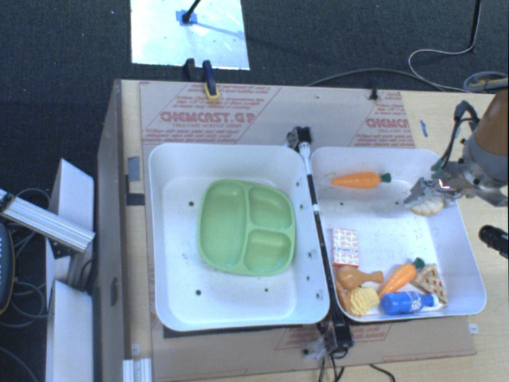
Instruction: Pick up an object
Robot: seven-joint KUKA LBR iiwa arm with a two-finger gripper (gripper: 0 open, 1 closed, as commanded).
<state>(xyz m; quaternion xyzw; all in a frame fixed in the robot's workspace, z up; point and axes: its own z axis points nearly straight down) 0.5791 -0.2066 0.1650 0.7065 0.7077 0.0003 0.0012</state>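
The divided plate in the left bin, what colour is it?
Light green, seen clearly in the camera view: the divided plastic plate.

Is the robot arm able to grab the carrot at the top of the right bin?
Probably yes. The carrot lies alone on bare bin floor, and the gripper sits close by on its right with nothing between them.

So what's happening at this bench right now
A robot arm reaches in from the right over the right bin. Its gripper is low at the bin's far right side, right by a pale object; whether it has hold of it can't be told. A carrot lies at the bin's back, and a pile of toy food sits at its front. The left bin holds a green tray.
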